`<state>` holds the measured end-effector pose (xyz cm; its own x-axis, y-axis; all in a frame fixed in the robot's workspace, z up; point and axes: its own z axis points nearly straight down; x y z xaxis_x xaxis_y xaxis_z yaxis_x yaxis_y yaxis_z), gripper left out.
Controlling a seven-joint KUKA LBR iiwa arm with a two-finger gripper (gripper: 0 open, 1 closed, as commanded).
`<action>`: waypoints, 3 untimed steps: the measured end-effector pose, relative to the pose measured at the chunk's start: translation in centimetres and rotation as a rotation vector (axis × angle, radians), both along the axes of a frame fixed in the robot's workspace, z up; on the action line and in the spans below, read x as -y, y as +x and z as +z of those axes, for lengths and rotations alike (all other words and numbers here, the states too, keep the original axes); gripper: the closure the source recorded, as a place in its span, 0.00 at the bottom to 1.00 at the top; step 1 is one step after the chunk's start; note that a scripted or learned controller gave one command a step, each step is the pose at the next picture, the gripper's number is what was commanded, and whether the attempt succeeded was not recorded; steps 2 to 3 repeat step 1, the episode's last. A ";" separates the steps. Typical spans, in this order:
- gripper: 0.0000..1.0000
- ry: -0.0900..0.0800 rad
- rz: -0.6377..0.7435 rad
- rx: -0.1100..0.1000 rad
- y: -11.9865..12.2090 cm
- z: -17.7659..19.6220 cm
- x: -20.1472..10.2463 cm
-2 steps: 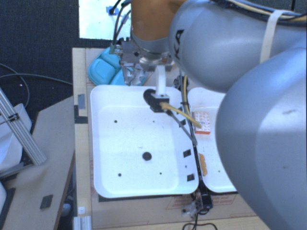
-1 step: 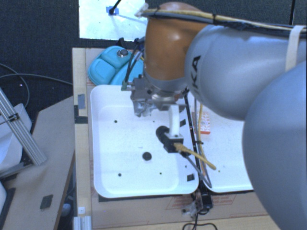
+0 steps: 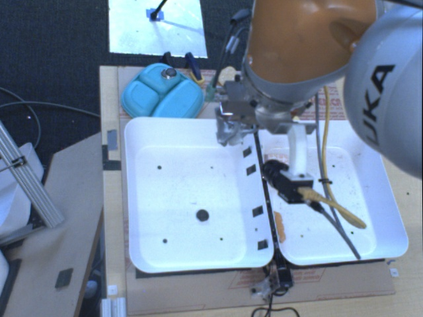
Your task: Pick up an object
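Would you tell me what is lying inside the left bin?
On the left bin's floor lies one small dark round object, amid a few tiny dark specks. The arm covers the bin's far right corner, so that part stays unknown.

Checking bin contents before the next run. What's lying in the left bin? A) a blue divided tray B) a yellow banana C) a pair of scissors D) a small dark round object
D: a small dark round object lies on the floor of the left bin; the blue divided tray sits outside, behind that bin's far rim.
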<state>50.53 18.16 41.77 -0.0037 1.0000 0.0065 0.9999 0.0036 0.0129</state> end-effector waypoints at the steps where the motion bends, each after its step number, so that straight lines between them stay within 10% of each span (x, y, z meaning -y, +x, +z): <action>1: 1.00 -0.005 -0.009 0.002 1.9 9.3 7.1; 3: 1.00 -0.005 -0.009 0.002 1.9 9.3 7.1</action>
